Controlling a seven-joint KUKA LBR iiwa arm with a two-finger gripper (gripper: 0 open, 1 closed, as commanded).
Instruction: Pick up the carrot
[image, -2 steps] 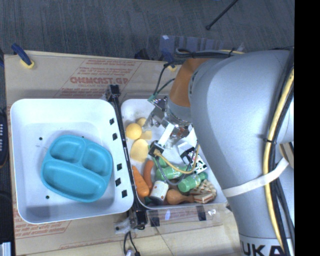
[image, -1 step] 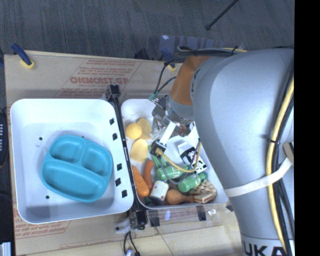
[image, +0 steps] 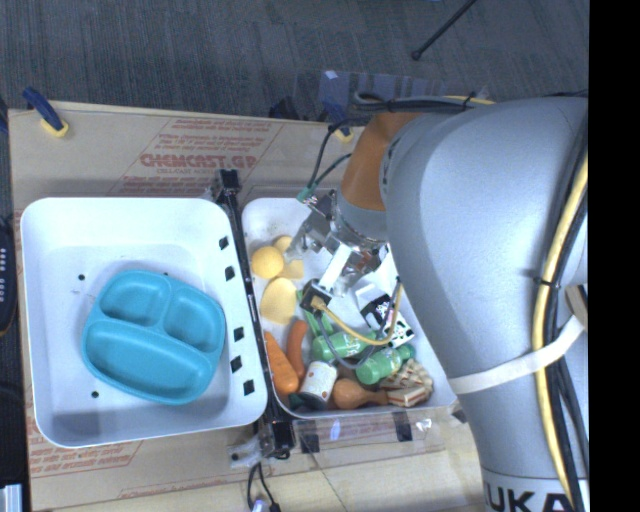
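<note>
Progress: we judge pick not yet made. Carrot (image: 280, 362) lies on floor of right bin (image: 262, 212), against its left wall, near front corner, just beside reddish-orange piece (image: 297, 342). Gripper (image: 322, 240) sits above bin's back half, near yellow lemons (image: 272, 280), apart from carrot. Open or closed, we cannot tell; we see nothing held. Left to do: reach, grasp, lift.

Carrot's long axis runs back-left to front-right, nearly along wall. Thin tip seems to point to back, thick end to front.

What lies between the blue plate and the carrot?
Camera view: only the left white bin's bare floor and the bins' adjoining walls separate the blue divided plate from the orange carrot.
</note>
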